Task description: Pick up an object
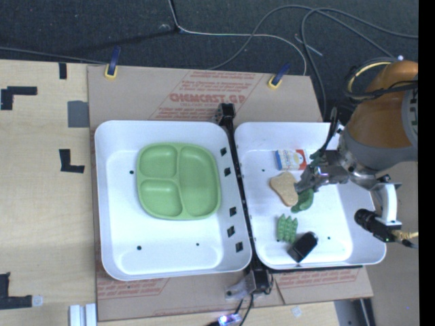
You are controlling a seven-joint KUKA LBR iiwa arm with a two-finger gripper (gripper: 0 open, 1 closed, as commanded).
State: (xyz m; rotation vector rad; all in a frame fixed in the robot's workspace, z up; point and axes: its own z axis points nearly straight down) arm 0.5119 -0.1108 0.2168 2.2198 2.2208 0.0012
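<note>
The right bin (340,250) holds several small objects. A tan bread-shaped piece (283,187) lies near its middle, and a small white, blue and red carton (290,158) lies behind it. A green studded block (286,227) and a black object (302,246) sit near the front wall. A green leafy piece (303,202) lies just right of the tan piece. My gripper (311,179) is low over the right bin, right beside the tan piece and above the green leafy piece.
The left bin (115,182) carries a green divided plate (179,180). Black clips run along the wall between the bins (234,182). The arm's grey and orange body (380,121) overhangs the right bin's right side. Cables cross the dark floor behind the bench.
</note>
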